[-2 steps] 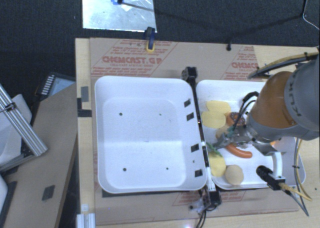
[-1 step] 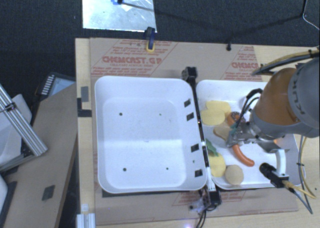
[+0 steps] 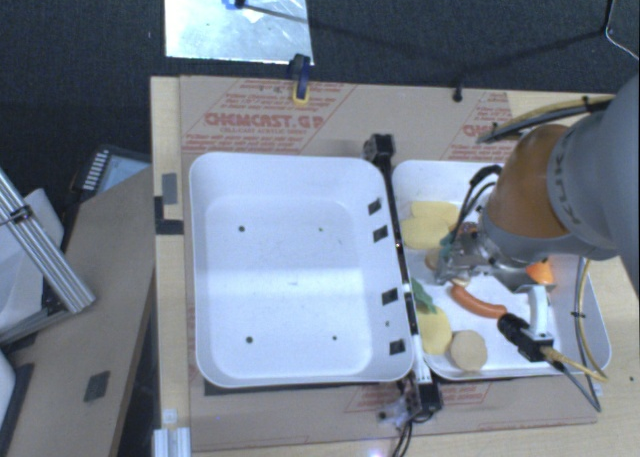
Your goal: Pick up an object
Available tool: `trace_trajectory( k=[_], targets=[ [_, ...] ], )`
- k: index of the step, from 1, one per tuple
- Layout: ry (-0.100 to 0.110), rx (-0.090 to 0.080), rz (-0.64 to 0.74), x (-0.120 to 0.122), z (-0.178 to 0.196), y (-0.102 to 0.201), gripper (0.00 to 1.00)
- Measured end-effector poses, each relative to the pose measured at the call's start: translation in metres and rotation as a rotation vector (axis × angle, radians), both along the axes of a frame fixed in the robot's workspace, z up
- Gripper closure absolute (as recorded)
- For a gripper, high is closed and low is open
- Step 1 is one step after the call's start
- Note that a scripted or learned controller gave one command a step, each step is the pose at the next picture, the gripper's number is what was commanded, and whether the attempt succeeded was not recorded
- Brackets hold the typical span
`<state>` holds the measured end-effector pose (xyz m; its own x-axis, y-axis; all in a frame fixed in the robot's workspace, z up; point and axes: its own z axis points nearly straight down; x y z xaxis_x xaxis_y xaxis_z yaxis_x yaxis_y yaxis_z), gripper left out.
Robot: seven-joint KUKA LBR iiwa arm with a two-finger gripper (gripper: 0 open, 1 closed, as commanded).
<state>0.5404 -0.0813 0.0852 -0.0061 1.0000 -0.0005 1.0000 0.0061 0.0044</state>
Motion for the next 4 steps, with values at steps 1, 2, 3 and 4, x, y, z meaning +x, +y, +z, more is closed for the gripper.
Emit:
trace_trajectory(
  k=[1,2,3,4],
  targets=[
    [-0.02,-0.005,0.0,0.079,0.186,-0.015,1.0],
    [-0.004,0.0,0.003,0.113,0.224,0.03,1.0],
    [-0.006,0.004,0.008,0.13,0.294,0.125,1.0],
    [-0.008,0.004,0.006,0.128,0.383,0.189,1.0]
  ],
)
